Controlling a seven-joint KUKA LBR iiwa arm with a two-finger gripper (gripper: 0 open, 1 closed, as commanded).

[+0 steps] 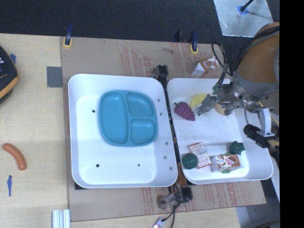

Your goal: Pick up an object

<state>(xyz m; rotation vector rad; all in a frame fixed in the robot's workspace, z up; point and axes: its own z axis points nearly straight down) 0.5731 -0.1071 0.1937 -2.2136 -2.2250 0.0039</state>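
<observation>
The right bin [256,172] holds a purple grape bunch [184,111], a yellow piece [198,100], a dark green round thing [190,161], a small printed packet [198,151], a red and white carton [226,162] and a green piece [236,147]. My gripper [216,109] hangs low over the bin's upper middle, just right of the yellow piece, and is open. A small tan thing [220,109] shows in the gap between the fingers; whether they touch it I cannot tell. The grey and orange arm [259,61] covers the bin's upper right corner.
The left bin [83,170] holds a blue divided plate [128,117]. A small packet [205,66] lies on the cardboard behind the right bin. On the bench at far left lie a sausage [15,156] and a black and yellow device [5,75].
</observation>
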